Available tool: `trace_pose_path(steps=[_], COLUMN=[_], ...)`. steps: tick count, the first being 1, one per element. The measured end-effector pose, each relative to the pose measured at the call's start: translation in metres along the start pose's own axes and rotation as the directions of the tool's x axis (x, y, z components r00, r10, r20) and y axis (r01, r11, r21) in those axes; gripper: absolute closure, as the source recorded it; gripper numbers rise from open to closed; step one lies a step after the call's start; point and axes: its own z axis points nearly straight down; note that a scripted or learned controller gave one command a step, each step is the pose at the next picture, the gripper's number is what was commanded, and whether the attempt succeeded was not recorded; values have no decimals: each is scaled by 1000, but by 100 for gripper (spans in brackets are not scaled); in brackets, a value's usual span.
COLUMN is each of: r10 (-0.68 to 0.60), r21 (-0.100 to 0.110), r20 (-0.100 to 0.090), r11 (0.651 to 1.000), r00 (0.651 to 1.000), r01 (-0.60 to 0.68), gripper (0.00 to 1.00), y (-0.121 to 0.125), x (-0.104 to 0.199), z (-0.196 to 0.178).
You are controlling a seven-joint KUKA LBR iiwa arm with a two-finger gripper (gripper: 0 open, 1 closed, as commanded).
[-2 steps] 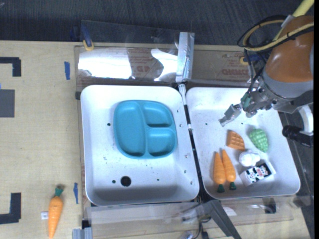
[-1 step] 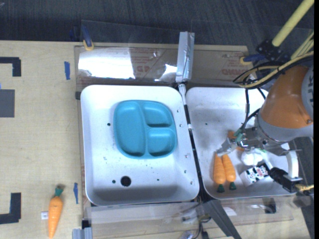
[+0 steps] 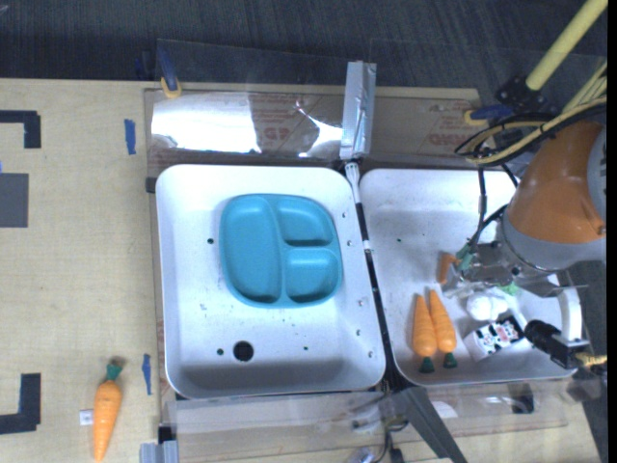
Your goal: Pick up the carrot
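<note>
Two carrots (image 3: 433,328) are lying side by side at the lower centre-right of the frame, in the right bin (image 3: 410,215), green tips pointing down. A third carrot (image 3: 105,410) is sitting at the lower left on the bench (image 3: 67,287). Just right of the pair, the gripper (image 3: 479,280) is hovering; whether it is apart or together cannot be told. A blue divided plate (image 3: 281,249) is resting in the left bin (image 3: 183,220).

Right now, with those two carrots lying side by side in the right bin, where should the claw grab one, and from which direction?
Probably from straight above, gripping the pair of carrots across the thick orange middle. They lie flat, touching each other, tips up-frame and green ends toward the near wall of the right bin, so fingers likely cannot slip between them. Closing across the outer sides seems safest. The gripper sits just right of them.
</note>
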Motion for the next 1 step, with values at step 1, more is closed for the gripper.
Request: trace_pose_path(steps=[1], r10=[0], r21=[1], r20=[0], r11=[1000], r00=[1000], r01=[0], gripper=[0], y=[0], x=[0], z=[0])
